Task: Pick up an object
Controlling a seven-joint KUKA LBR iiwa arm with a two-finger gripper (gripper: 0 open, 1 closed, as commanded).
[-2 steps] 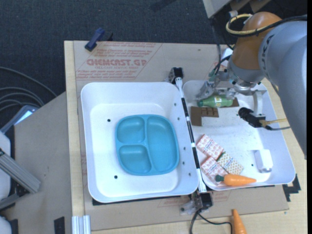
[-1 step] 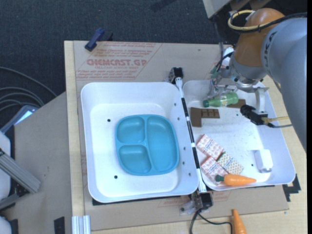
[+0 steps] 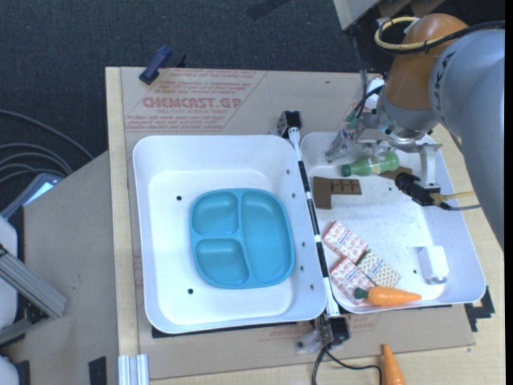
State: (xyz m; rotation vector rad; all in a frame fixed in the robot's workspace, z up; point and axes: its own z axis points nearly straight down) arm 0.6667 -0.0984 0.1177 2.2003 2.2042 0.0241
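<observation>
The green bottle point(image 3: 370, 167) lies on its side at the upper edge of the right bin point(image 3: 461, 251), its long axis running left to right across the frame, slightly tilted up toward the right. The tool point(image 3: 370, 139) sits right over it in the upper right of the frame; whether it is open, closed or gripping cannot be told.

The table point(image 3: 200, 103) is a pale board with red lettering, standing on dark carpet.

Two white bins lie side by side. The left bin point(image 3: 152, 167) holds one blue divided tray point(image 3: 240, 237). The right bin holds one brown chocolate bar point(image 3: 335, 189), two patterned packets point(image 3: 357, 259), one orange carrot point(image 3: 393, 297) and one small white piece point(image 3: 434, 263).
</observation>
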